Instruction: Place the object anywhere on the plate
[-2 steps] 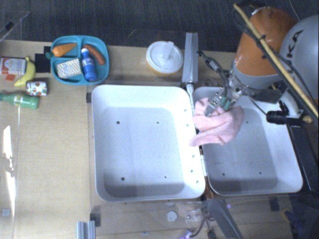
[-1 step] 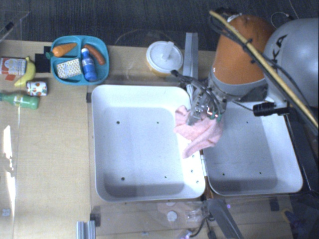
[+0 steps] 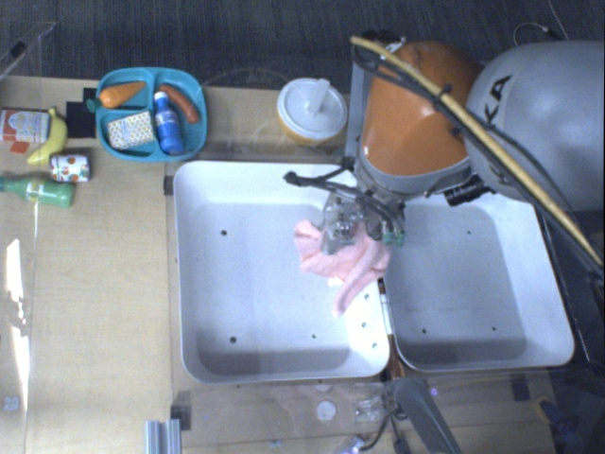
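A grey and orange robot arm's gripper (image 3: 352,223), its finger spread impossible to tell, sits directly over a crumpled pink cloth (image 3: 342,261) in the left bin (image 3: 236,282); a good grasp probably needs a central, bunched fold.

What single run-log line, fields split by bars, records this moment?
arm: over bins' shared edge | gripper: low over crumpled pink cloth | cloth: right side of left white bin | grasp: unclear | placement: not done

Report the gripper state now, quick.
Gripper: cannot be told; it sits low over the pink cloth in the left bin.
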Action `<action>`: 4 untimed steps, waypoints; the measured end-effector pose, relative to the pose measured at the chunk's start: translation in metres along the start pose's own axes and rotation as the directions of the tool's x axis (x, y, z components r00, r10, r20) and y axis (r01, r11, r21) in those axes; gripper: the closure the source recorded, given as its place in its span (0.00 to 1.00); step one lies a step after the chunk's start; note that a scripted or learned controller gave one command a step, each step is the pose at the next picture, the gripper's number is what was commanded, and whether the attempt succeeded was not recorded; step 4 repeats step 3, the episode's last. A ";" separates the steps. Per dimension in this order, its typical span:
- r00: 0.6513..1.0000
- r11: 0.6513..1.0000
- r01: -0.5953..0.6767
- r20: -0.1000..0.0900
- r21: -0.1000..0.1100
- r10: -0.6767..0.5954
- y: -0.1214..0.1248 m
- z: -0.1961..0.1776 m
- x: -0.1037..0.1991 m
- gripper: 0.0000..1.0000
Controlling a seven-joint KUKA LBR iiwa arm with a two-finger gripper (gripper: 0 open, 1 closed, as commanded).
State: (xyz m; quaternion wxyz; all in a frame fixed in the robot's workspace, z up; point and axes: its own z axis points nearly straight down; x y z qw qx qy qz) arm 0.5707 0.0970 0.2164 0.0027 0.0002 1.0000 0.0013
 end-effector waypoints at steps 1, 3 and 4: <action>1.000 1.000 0.001 0.001 -0.001 -0.001 0.046 0.003 0.005 1.00; 1.000 1.000 0.001 -0.001 -0.001 -0.001 0.097 -0.005 0.014 0.00; 1.000 1.000 0.001 -0.001 -0.001 -0.001 0.097 -0.005 0.014 0.00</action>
